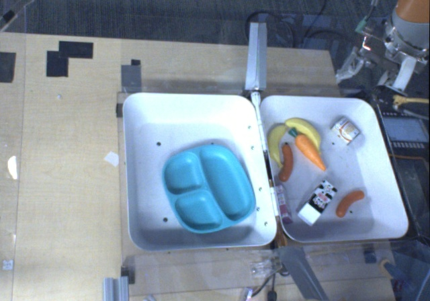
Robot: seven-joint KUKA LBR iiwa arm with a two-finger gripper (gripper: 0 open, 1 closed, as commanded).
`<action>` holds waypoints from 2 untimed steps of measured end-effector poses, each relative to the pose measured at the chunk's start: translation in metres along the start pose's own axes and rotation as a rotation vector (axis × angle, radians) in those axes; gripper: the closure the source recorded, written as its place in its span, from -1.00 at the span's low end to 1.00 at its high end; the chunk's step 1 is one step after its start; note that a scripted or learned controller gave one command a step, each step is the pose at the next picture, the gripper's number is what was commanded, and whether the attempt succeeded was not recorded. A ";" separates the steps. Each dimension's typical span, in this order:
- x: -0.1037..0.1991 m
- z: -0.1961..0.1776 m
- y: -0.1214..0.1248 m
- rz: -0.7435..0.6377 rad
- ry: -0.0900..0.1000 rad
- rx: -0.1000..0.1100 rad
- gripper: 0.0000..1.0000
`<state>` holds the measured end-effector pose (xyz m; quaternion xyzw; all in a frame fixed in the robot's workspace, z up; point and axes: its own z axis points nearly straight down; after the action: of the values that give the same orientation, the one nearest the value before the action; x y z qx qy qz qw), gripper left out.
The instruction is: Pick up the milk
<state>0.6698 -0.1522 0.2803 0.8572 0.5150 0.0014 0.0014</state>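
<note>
A: Logging left to right. Left bin [144, 158] holds the blue divided plate [209, 187], no part of this job. Right bin [376, 158]: banana [295, 129], carrot [308, 148] lying across it, a sausage [286, 161] near the divider, a marker-like stick [283, 203] along the divider's lower stretch.

B: And the milk?

A: The milk [318, 202] lies flat in the right bin's lower middle, its long axis running from 7 o'clock to 1 o'clock. A second sausage [350, 203] sits just beside it at 3 o'clock, apart. A small shiny can [345, 130] rests up at the carton's 1 o'clock.

B: Gripper?

A: The gripper [376, 68] hangs outside the bin's top right corner. I read the milk at roughly 7 o'clock from it, well apart. The fingers look spread, holding nothing. I judge the can lies nearest the straight path; the sausage crowds one side of the carton.
</note>
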 end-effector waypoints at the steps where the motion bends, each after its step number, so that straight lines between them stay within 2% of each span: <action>1: 0.016 0.009 -0.008 -0.089 0.000 -0.001 -1.00; 2: 0.009 -0.002 -0.047 -0.203 0.001 0.000 -1.00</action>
<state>0.6328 -0.1228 0.2821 0.8005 0.5993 0.0017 0.0016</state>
